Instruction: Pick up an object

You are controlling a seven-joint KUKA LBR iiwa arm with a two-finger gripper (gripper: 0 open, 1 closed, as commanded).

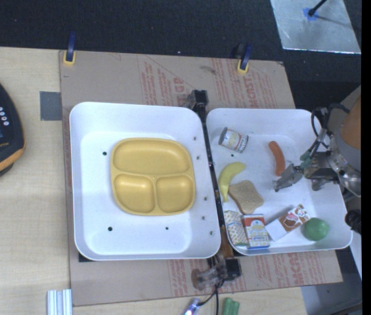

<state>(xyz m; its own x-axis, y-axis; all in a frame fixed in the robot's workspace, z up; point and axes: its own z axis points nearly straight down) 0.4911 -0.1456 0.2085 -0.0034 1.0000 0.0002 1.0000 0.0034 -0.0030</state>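
The sausage, a smooth reddish-orange cylinder with rounded ends, is lying near the middle of the right bin, toward its far edge, just to the left of the gripper. The gripper is hovering over the bin's right half, its dark metal fingers standing apart with nothing between them, their tips pointing toward the bin's middle, just below and to the right of the sausage's near end. The grey arm is entering across the bin's right edge.

Left of the sausage, a small tin can with a paper label is lying on its side near the far-left corner. Toward the left edge, a curved yellow banana is lying beside a tan, matte slice of bread. Along the near edge, two flat printed cartons are lying: a pale packet and a red-and-blue box, touching side by side. A small card-like packet with a brown-and-red print is lying to their right, and a round green ball is sitting in the near-right corner.

The left bin, glossy white plastic with rounded corners, is holding a yellow divided plate with three compartments at its middle. Both bins are resting on a brown cardboard sheet clamped at the bench's far edge.
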